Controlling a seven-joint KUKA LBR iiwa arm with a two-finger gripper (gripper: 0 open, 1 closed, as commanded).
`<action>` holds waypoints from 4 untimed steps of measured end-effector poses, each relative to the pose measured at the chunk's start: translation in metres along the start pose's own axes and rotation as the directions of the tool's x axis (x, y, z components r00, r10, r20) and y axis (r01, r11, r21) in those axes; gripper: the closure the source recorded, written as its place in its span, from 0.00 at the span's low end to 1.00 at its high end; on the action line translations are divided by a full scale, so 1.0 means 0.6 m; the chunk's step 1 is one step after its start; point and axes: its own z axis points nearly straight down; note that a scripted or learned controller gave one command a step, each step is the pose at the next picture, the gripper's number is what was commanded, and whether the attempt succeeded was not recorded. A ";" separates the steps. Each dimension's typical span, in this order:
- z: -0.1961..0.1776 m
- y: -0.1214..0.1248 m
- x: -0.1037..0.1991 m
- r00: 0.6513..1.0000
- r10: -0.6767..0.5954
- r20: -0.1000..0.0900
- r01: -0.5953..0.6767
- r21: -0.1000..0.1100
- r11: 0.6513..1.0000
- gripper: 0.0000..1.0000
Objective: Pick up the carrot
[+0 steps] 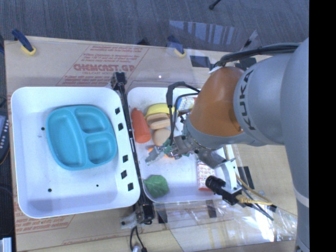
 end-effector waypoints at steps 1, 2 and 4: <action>0.136 0.041 -0.089 0.997 0.081 0.005 -0.081 -0.012 0.997 0.00; 0.149 0.063 -0.135 0.970 0.242 -0.003 -0.242 -0.021 0.970 0.00; 0.066 0.017 -0.094 0.868 0.496 0.002 -0.496 0.007 0.868 1.00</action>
